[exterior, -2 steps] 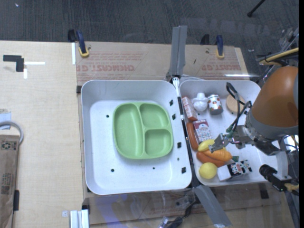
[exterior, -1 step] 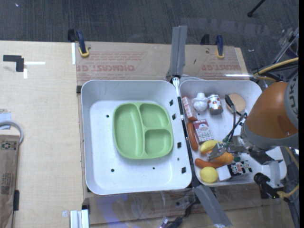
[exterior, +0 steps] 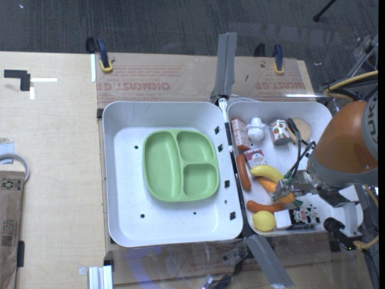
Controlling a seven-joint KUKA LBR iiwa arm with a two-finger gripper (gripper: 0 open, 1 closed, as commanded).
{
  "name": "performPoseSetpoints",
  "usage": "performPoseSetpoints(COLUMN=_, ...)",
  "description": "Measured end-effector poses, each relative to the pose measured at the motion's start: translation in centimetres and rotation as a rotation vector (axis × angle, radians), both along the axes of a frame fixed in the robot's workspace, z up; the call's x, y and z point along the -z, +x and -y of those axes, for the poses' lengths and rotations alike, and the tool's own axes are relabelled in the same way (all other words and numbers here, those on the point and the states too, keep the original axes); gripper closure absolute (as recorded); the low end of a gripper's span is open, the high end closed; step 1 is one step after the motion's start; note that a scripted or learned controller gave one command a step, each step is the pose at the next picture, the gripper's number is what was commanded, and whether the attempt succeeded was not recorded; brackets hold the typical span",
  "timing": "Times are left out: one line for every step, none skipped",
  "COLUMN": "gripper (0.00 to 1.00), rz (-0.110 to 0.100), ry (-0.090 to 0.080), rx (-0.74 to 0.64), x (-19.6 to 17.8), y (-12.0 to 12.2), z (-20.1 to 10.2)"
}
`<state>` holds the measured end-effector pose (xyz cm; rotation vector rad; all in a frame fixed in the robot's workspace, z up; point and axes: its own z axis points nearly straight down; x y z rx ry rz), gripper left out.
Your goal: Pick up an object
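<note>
Toy foods, right bin [exterior: 322, 110]: banana [exterior: 266, 173], lemon [exterior: 264, 221], carrot [exterior: 267, 207] all resting, none lifted. Gripper [exterior: 287, 188] low among them; finger state cannot be told. Pick outstanding.

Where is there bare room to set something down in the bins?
Left bin: bare floor all around the green divided plate, widest along the left and front walls. Right bin: crowded with toy food such as the banana and lemon, and the gripper is among it.
</note>
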<state>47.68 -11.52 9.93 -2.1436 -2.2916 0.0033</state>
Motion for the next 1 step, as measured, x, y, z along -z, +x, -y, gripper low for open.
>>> performPoseSetpoints(gripper=1.0, rz=0.001, ry=-0.002, rx=0.05, x=-9.13, y=4.99, z=-8.29)
